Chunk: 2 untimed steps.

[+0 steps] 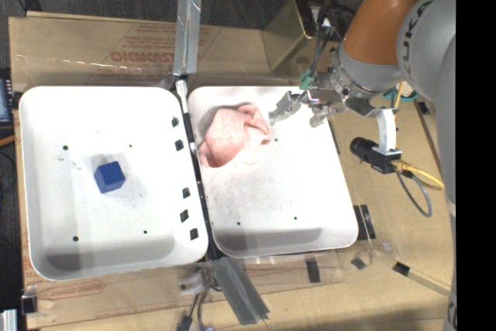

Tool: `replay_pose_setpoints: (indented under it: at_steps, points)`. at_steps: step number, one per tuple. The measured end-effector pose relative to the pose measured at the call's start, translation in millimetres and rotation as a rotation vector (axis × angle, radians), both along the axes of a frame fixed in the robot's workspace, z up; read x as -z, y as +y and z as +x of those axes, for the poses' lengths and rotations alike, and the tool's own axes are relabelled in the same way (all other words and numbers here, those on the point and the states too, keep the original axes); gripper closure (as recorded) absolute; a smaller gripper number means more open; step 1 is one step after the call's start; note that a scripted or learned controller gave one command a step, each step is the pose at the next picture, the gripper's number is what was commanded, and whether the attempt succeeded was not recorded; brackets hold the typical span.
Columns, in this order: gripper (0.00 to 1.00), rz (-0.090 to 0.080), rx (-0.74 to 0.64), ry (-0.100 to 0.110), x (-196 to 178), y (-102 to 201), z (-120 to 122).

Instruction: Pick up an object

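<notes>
Two shallow white bins: crumpled pink cloth (231, 134) lies just left of the two-finger gripper (298, 112), whose fingers stand spread, pinching nothing (blue cube (110, 176) far left). Risk: closing here likely misses the cloth.

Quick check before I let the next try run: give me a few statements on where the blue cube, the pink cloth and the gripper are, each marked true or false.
1. The blue cube lies in the left bin. True.
2. The pink cloth lies in the left bin. False: it lies in the right bin, in its far left part.
3. The gripper is over the right bin, beside the cloth. True.
4. The cube and the cloth touch. False: they lie in separate bins.
5. The gripper has lifted the cube. False: the cube rests on the bin floor.
</notes>
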<state>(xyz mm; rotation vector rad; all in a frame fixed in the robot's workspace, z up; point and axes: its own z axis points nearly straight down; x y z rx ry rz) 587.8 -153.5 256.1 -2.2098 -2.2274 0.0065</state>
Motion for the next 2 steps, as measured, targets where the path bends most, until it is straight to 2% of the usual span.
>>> replay_pose_setpoints:
  at_steps: [1, 2]
  points:
    - [0.0, -0.001, 0.14, 0.0, 16, 74, -46]
    - [0.0, 0.001, 0.097, 0.002, 149, 60, -60]
